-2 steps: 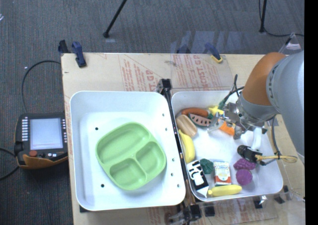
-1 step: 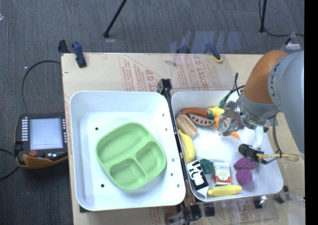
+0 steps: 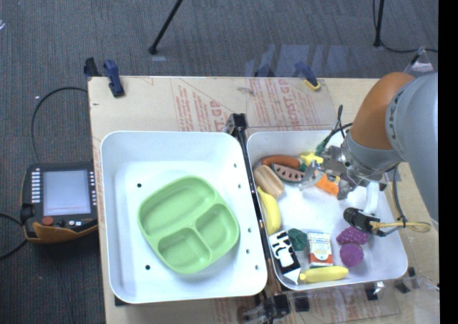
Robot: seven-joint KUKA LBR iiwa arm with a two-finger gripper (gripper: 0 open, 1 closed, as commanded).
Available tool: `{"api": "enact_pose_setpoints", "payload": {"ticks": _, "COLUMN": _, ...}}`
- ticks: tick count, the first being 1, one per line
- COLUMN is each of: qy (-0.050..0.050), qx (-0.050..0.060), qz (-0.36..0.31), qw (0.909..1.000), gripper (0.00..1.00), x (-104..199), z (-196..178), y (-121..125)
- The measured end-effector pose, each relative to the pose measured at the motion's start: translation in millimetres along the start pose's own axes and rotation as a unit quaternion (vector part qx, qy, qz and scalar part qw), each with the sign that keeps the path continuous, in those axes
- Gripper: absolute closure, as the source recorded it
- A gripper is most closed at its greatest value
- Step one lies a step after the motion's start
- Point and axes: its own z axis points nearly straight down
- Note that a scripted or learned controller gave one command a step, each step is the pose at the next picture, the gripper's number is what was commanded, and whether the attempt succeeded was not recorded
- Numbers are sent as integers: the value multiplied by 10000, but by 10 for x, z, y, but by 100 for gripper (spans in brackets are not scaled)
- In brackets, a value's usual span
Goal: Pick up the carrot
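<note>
Gripper (image 3: 323,174) sits low over the carrot (image 3: 328,186) at right-centre of frame, apparently for grasping; finger state cannot be told.

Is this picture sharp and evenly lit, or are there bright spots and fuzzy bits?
Camera view: even, soft light; the white bins look bright, almost washed out; shadows are faint; small items by the tool, such as the carrot, look slightly soft and hard to outline.

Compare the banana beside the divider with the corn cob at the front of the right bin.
The banana is curved and lies front to back along the right bin's left wall; the corn cob is straighter and lies crosswise along the front wall. The banana looks larger. Both are yellow.
</note>
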Motion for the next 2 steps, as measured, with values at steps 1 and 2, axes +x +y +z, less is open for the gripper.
{"api": "enact_pose_setpoints", "payload": {"ticks": 1, "qy": 3, "qx": 14, "qz": -18, "qw": 10000, "gripper": 100, "x": 0, "z": -94, "y": -1}}
{"api": "enact_pose_setpoints", "payload": {"ticks": 2, "qy": 1, "qx": 18, "qz": -21, "qw": 10000, "gripper": 0, "x": 1, "z": -90, "y": -3}}
